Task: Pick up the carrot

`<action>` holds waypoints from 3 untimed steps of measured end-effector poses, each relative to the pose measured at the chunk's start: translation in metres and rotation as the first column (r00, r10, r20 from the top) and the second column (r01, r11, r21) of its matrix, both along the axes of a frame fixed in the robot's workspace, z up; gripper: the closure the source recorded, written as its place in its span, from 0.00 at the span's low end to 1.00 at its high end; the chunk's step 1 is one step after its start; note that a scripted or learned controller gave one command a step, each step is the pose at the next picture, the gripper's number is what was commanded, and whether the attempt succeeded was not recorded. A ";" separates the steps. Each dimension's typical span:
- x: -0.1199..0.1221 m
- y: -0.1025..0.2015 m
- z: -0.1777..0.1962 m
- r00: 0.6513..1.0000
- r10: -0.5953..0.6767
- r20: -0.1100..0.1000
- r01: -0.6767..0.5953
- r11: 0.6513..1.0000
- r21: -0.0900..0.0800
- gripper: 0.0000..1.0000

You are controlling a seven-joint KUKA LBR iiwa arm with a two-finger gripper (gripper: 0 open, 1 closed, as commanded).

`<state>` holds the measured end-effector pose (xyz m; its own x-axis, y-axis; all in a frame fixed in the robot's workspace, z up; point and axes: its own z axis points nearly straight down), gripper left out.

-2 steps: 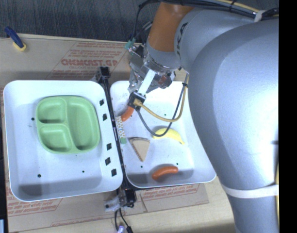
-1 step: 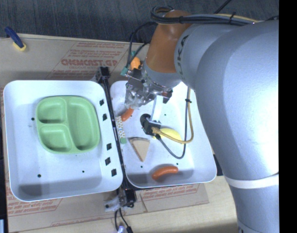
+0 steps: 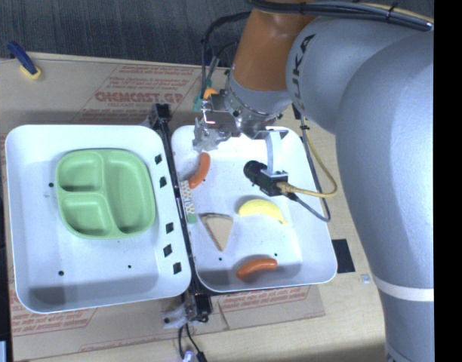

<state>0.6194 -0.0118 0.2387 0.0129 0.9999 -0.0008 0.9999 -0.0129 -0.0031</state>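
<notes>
The carrot [image 3: 200, 170], a short orange stick, lies tilted at the back left of the right bin [image 3: 306, 202], close to the wall between the two bins. My gripper [image 3: 204, 137] hangs right over the carrot's upper end, reaching in from the right. The view leaves it unclear whether the gripper touches the carrot. The wrist and its metal parts hide the bin's back edge.
In the right bin lie a yellow banana [image 3: 262, 210], a tan wedge-shaped slice [image 3: 219, 230] and a reddish sausage [image 3: 257, 266] near the front wall. The left bin [image 3: 27, 225] holds a green divided plate [image 3: 106, 191]. A blue and yellow item [image 3: 24, 60] lies on the bench at far left.
</notes>
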 end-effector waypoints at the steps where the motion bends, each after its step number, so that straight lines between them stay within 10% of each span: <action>1: 0.023 -0.065 -0.008 0.992 0.127 0.001 -0.127 0.992 0.000 1.00; 2: 0.011 -0.007 0.004 1.000 -0.011 -0.002 0.011 1.000 0.001 1.00; 3: 0.034 -0.063 -0.047 0.943 0.333 -0.001 -0.333 0.943 0.001 1.00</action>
